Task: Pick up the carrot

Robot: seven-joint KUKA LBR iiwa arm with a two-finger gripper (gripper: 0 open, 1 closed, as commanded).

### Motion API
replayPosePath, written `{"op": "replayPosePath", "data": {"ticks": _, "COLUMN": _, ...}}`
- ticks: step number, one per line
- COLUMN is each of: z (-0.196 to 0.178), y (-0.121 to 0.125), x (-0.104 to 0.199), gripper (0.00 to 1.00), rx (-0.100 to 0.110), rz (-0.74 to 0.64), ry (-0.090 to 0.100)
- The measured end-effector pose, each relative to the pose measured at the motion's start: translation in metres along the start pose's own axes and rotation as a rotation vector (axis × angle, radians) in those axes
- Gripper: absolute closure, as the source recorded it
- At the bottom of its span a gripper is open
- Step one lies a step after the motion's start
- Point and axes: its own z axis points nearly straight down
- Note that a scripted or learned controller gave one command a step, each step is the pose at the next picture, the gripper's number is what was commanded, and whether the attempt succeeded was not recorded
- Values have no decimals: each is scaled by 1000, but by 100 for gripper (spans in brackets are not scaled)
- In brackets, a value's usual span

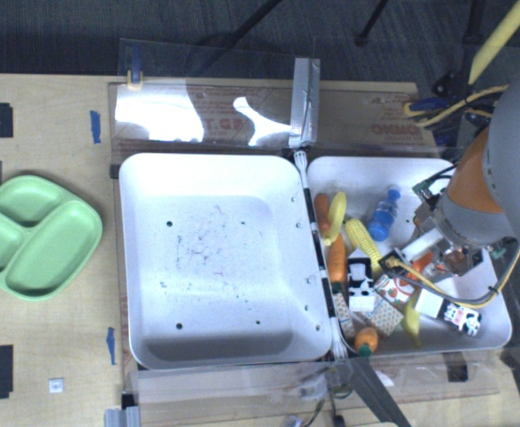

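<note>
One carrot (pixel 337 258) lies against the left wall of the right bin (pixel 496 327), just below a banana (pixel 337 212) and beside a corn cob (pixel 362 237). The gripper (pixel 401 269) hangs to its right over the clutter, and I cannot tell its opening. It should shift left and close across the carrot's width, clear of the wall.

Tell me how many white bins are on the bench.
2. The left bin sits mid-bench; the right bin touches it and holds the toys. None seems hidden.
</note>
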Motion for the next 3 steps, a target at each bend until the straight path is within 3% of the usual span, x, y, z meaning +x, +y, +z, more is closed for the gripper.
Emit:
{"op": "replayPosePath", "data": {"ticks": 1, "z": 0, "y": 0, "x": 0, "gripper": 0, "rx": 0, "rz": 0, "ry": 0}}
{"op": "replayPosePath", "data": {"ticks": 2, "z": 10, "y": -21, "x": 3, "gripper": 0, "rx": -7, "rz": -425, "ry": 4}}
{"op": "replayPosePath", "data": {"ticks": 3, "z": -1, "y": -20, "x": 3, "gripper": 100, "rx": -8, "rz": -422, "ry": 5}}
